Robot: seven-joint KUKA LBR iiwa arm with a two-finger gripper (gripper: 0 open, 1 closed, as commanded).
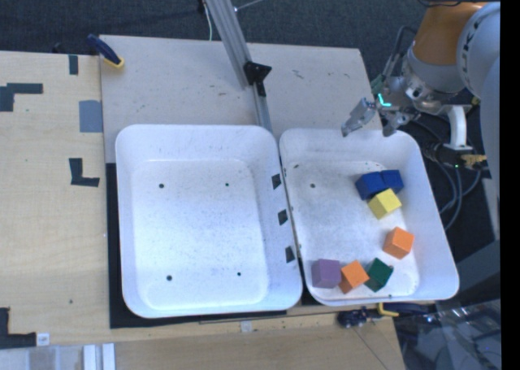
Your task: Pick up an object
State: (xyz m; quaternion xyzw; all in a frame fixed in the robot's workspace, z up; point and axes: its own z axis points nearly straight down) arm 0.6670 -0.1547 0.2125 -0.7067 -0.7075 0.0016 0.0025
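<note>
Blocks sit scattered in the right bin [305,222], and none of them is in the hand [372,119]. A blue block [377,182] touches a yellow block [385,202] near the bin's right wall. An orange block [398,242] lies apart, closer to the near right corner. Along the near edge a purple block [326,272], a smaller orange block [353,276] and a dark green block [378,274] crowd together. The bin's left half and far strip are bare floor, plenty of room there. The left bin [195,214] offers open floor too. The hand hangs over the right bin's far rim, fingers spread apart with nothing between them, well away from the blue block.
</note>
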